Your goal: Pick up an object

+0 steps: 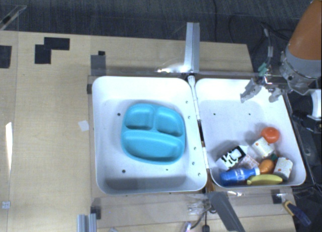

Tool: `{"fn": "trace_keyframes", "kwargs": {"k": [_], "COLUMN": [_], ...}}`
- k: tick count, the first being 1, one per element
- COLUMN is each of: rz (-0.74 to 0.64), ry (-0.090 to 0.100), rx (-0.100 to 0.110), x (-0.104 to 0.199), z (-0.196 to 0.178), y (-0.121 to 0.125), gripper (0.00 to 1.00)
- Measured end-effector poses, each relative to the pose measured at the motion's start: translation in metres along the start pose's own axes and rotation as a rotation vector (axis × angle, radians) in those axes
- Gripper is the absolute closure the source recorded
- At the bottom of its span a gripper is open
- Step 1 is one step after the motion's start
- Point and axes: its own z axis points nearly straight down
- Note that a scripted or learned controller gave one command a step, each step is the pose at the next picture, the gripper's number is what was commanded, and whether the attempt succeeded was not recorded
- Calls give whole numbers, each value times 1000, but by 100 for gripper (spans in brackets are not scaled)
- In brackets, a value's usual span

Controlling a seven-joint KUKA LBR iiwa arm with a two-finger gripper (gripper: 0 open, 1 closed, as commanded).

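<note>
So the left bin (100, 140) has a blue divided plate (153, 133) sitting face-down in the middle. The right bin (221, 120) has a pile in its near right corner: a blue bottle (236, 176), a banana (265, 179), a carrot (266, 165), and an orange-capped bottle (265, 141). The arm comes in from the right, with the gripper (261, 91) hovering over the far right corner, fingers spread, nothing in them.

Even, bright overhead light washes the white bins (151, 87) almost flat. A soft shadow pools beneath the blue tray (152, 132). Glare streaks the desk (45, 125) at left; detail is slightly soft throughout.
</note>
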Motion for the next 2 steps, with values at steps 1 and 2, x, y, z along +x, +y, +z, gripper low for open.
{"fn": "trace_keyframes", "kwargs": {"k": [1,2], "rz": [-40,14], "ry": [0,0], "rx": [-1,-3], "x": [-76,-87], "z": [72,170], "y": [-70,-66], "gripper": [0,0]}}
